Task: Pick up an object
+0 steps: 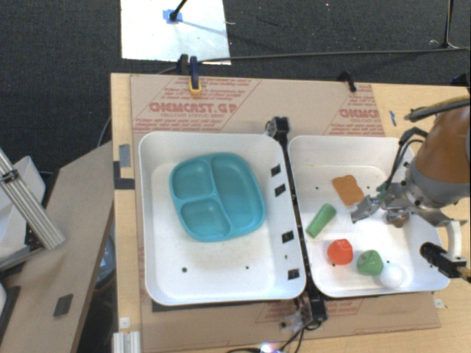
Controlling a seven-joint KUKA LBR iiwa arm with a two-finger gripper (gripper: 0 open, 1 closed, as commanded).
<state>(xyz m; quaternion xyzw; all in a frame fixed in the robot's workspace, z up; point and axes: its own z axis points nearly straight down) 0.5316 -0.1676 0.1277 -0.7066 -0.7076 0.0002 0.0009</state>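
I'm hovering my tool [366, 210] low in the right bin [309, 153], and whether it's parted or closed I can't tell from up here. It's hanging among the candidates: the orange slab [347, 189] just beside it, the green stick [321, 220] near, the red ball [339, 252] and green ball [369, 261] farther down, the teal plate [217, 195] well apart in the left bin [158, 219].

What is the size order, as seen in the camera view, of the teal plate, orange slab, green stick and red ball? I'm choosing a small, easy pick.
Largest to smallest:
1. Teal plate, by far
2. Orange slab and green stick, too alike to rank
3. Red ball, though only slightly smaller
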